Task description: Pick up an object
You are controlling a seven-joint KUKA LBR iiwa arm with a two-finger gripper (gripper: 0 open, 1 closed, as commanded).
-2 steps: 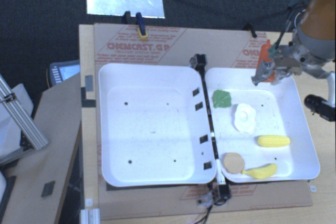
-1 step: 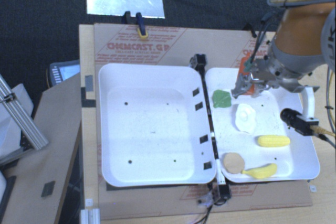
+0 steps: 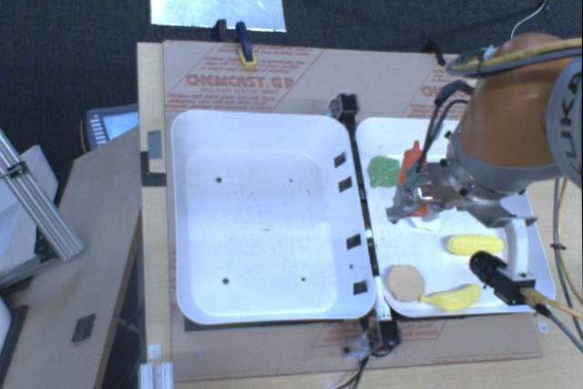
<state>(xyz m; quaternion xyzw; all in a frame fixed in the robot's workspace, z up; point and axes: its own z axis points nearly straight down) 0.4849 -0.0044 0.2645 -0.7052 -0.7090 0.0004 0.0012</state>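
Orange piece (image 3: pixel 414 159) lies in the right bin (image 3: pixel 434 265), far half, just beside a green piece (image 3: pixel 383 169). Gripper (image 3: pixel 406 200) is low at its near end; can't tell the jaw opening or any hold. Corn cob (image 3: pixel 474 243), banana (image 3: pixel 453 296) and tan disc (image 3: pixel 405 282) lie nearer the front.

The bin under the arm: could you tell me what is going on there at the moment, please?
The arm reaches in over the right bin, and its gripper is low beside a green piece and a red-orange object. A yellow corn-like item, a tan disc and a yellow banana lie toward the front. Whether the gripper has hold of anything cannot be seen.
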